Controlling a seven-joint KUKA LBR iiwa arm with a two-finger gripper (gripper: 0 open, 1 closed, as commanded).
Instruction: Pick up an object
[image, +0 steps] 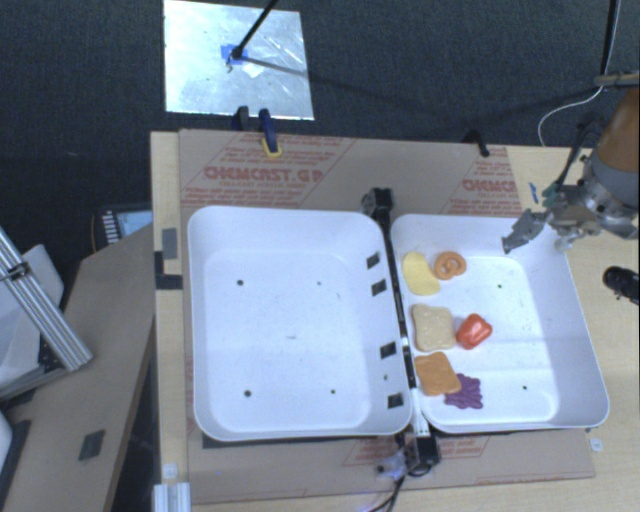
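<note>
1. The jaws (522, 236) are seen above the upper right corner of the right bin (560, 330). Whether they are released or clenched cannot be told, and nothing is seen held in them.
2. The jaws are kept high and well apart from the objects; this is judged to be a waiting or approach position, because no object lies below them.
3. The things to be picked are gathered along the left side of the right bin, near the divider between the bins.
4. Six objects are counted there: one pale yellow piece (419, 274), one orange ring (450, 265), one beige bread slice (433, 326), one red pepper (474, 331), one brown toast slice (437, 373) and one purple grape bunch (465, 393).
5. The toast and the grapes are touching; the bread and the pepper lie just beside each other. A grasp there is judged to be harder.
6. Two bins are counted on the surface (330, 165); the left bin (290, 330) carries no objects.
</note>
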